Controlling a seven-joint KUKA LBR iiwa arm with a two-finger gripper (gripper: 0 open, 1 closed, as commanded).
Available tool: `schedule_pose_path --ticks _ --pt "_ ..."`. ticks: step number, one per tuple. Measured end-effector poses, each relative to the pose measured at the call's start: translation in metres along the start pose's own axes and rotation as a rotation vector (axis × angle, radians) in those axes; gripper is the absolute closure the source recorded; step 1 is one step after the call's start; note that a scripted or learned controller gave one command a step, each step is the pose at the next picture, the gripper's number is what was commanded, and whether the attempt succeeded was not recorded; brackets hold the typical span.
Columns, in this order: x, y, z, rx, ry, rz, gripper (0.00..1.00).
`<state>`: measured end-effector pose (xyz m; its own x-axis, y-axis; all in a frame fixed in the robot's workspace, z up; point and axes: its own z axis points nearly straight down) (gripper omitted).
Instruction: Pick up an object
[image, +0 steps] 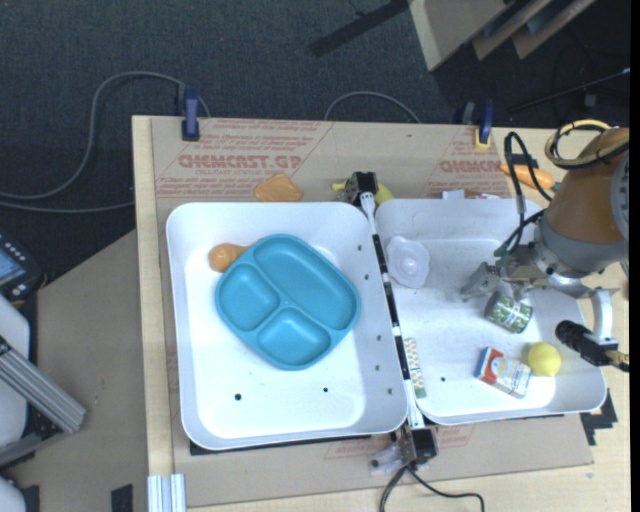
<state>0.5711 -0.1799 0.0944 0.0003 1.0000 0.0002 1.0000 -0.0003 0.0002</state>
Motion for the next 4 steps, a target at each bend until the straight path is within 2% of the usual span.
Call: schedule_pose_path --ticks 1,2,3,4 --pt "0.000 0.001 -0.011 -0.003 -0.001 0.000 1.00" --pt "0.000 0.000 -0.010 -0.002 -0.001 0.001 0.00" --pt "0.011 -0.027 0.011 0.006 0.003 0.000 0.00" --pt "0.010 -0.025 -0.001 -0.001 0.000 0.001 1.00"
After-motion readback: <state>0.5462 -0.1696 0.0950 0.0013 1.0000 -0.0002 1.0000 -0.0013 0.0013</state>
